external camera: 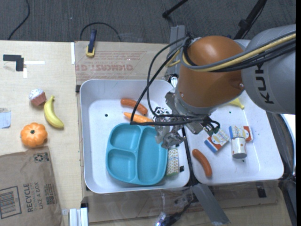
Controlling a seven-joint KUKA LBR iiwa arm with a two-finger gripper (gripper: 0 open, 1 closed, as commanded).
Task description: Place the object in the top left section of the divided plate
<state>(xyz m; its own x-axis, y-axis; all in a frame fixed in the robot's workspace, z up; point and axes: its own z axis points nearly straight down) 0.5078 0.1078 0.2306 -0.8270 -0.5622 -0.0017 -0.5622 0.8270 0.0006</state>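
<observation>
The divided plate (134, 157), blue, is seen lying flat in the left bin (91, 126). The gripper (170, 139) is positioned at the plate's 2 o'clock edge; whether anything is held cannot be told. Two sausages (134, 106) and a carrot (138, 118) lie at the plate's 12 o'clock.

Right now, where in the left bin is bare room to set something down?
Free: the blue divided plate's three sections, and the left white bin's floor left of the plate. Crowded: the upper right, by two orange sausages and the gripper.
</observation>
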